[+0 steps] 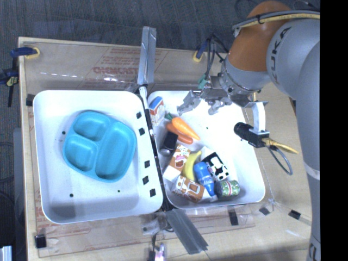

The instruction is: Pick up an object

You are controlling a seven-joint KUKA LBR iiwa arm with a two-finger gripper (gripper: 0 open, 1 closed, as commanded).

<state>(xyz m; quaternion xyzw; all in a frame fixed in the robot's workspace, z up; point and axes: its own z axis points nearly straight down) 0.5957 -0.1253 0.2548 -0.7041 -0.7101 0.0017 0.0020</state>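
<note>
My gripper (200, 104) hangs open above the far part of the right bin (244, 162), with nothing between its fingers. Just below and left of it lies an orange carrot (182, 128). A small milk carton (156, 110) stands at the bin's far left corner. Toward the near side sits a pile: a black block (170, 141), a banana (191, 165), a blue bottle (204, 177), a black-and-white cow-patterned box (217, 167), a green can (228, 188) and printed snack boxes (186, 187).
The left bin (49, 189) holds a blue divided plate (100, 145). A grey metal bar (145, 56) rises between the bins at the far side. Blue clamps (22, 52) sit on the bench's left edge.
</note>
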